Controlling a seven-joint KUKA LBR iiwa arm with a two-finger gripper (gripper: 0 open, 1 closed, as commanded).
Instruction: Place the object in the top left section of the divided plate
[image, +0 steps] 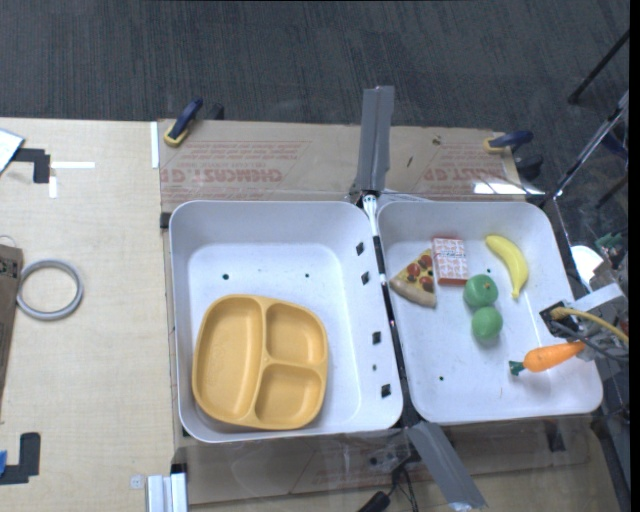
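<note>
- Sitting in left bin (200, 240): yellow divided plate (262, 360)
- Right bin (560, 400) has pizza slice (417, 279), red box (450, 260), banana (509, 263), 2 green balls (483, 307)
- Carrot (548, 357) at right edge w/ gripper (592, 335); grip can't tell

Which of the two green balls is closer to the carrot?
The lower green ball is closer to the carrot. The other green ball sits above it, beside the red box.
</note>
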